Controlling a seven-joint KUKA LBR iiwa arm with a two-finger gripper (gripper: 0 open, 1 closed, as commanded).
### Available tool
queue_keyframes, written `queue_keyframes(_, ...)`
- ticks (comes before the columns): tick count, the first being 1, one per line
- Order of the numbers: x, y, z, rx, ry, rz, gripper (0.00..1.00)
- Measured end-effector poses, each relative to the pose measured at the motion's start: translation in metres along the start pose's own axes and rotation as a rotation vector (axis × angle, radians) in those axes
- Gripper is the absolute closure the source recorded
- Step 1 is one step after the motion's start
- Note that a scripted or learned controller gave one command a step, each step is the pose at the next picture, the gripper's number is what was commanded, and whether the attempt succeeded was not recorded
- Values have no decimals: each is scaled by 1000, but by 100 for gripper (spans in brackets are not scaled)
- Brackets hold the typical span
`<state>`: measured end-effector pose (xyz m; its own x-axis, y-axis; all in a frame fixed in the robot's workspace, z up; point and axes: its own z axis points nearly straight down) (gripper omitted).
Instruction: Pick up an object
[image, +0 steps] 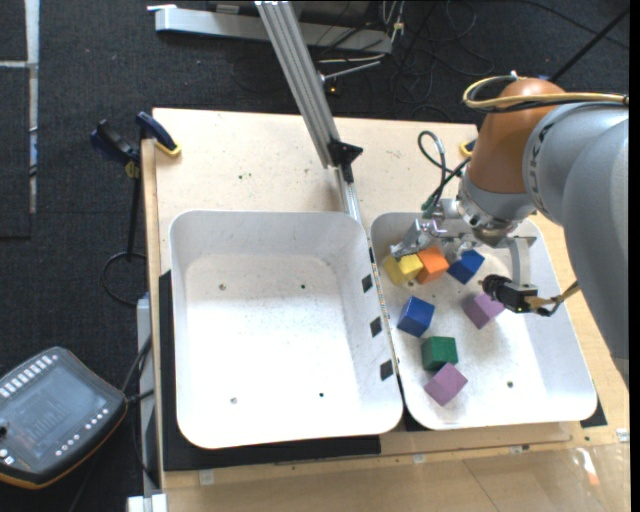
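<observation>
The right bin (560, 385) holds several small blocks. A yellow block (405, 268), an orange block (433, 264) and a blue block (466, 267) lie in a row near its far left corner. Closer to the front lie another blue block (416, 315), a purple block (482, 309), a green block (439, 352) and a second purple block (446, 383). My gripper (424, 242) hangs low over the far left corner, just above and behind the yellow and orange blocks. I see nothing held in it.
The left bin (200, 300) sits beside the right one, their rims touching. A slanted metal rail (305, 80) runs down to the bins' shared far corner. Cables (435, 160) loop beside the wrist. A black part (510, 293) of the arm juts over the purple block.
</observation>
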<state>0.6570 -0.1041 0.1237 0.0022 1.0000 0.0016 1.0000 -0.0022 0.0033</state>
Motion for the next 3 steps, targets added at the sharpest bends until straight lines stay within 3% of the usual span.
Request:
queue_keyframes(1,0,6,5,-17,-4,-4,0)
queue_keyframes(2,-3,7,-6,-24,-9,-1,100)
queue_keyframes(3,-8,16,-54,-4,-4,-4,100)
